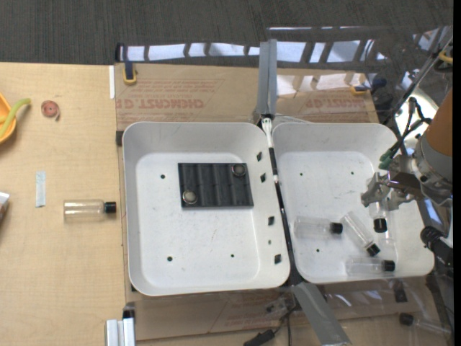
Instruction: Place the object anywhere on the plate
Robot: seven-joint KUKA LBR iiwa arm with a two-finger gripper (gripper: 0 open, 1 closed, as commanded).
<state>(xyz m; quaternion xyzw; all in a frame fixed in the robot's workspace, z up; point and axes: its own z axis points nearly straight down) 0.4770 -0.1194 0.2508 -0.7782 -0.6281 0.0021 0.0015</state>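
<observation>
A dark ribbed plate (216, 186) lies flat in the left bin (144, 265), with a small round metal piece at its top right corner and another at its lower left. Several clear vials with black caps lie in the right bin (324, 265): one vial (315, 228) near the middle, another (359, 233) slanted beside it, a third (369, 267) along the front wall. My gripper (377, 196) hangs over the right side of that bin. A black cap (379, 225) sits right under it, and whether that vial is held is unclear.
On the wooden bench left of the bins lie a clear vial (86, 208), a small pale strip (40, 189), a red disc (49, 108) and an orange item (6, 117) at the edge. Cardboard and a metal rail run behind the bins.
</observation>
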